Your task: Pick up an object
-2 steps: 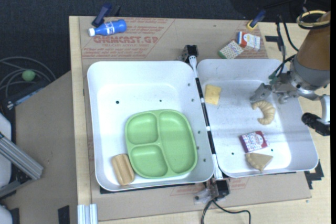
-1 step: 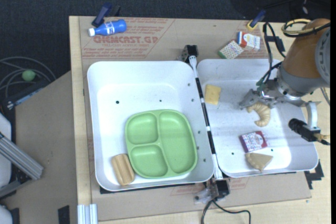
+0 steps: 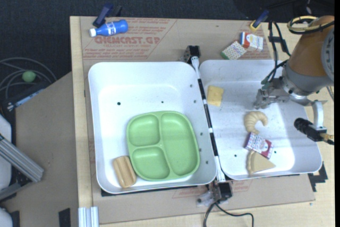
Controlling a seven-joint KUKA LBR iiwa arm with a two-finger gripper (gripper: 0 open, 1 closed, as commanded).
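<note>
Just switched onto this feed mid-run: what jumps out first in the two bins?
The green divided tray fills much of the left bin, with a tan bread-like piece at its lower-left corner. In the right bin, the gripper sits just above a croissant, and a yellow block lies near the divider.

White bins: two, side by side, the left bin (image 3: 101, 114) and the right bin (image 3: 297, 159)
Green plates: one (image 3: 161, 144) (it has three sections)
Croissants: one (image 3: 256, 120)
Yellow blocks: one (image 3: 215, 96)
Tan wafers: one (image 3: 124, 171)
Red-and-white packets: one (image 3: 258, 144)
Wedges: one (image 3: 259, 164)
Blue bottles: one (image 3: 109, 28) (out on the surface (image 3: 159, 40))
</note>
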